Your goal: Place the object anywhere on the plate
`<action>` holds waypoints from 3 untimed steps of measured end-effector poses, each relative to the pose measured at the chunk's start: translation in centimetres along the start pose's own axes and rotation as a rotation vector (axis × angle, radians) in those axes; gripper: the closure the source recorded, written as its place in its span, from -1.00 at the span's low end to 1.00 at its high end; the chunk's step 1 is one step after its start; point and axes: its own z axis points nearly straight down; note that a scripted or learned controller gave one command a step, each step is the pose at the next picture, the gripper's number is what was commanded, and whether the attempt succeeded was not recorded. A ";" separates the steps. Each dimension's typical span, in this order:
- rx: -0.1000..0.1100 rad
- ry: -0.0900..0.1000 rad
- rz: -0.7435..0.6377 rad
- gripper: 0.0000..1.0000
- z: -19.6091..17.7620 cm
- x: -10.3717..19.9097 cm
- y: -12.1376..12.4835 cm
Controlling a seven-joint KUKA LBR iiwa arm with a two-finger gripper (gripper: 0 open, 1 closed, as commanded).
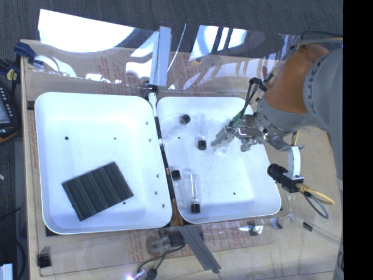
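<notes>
My pincer (233, 137) hangs spread open over the right bin (256, 198), gripping nothing. The clear tube (193, 190) lies below-left of it, long axis pointing away from me; the dark ridged plate (97, 190) sits far left.

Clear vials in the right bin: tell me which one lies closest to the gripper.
The vial with its black cap toward the bin's middle, just left of the gripper. The other capped vial lies by the bin's near edge, much farther away.
</notes>
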 end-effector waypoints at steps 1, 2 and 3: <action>0.005 0.001 -0.049 1.00 7.2 6.2 0.6; 0.001 0.002 -0.213 1.00 0.9 14.4 -3.4; 0.003 0.002 -0.527 1.00 1.0 19.1 -6.8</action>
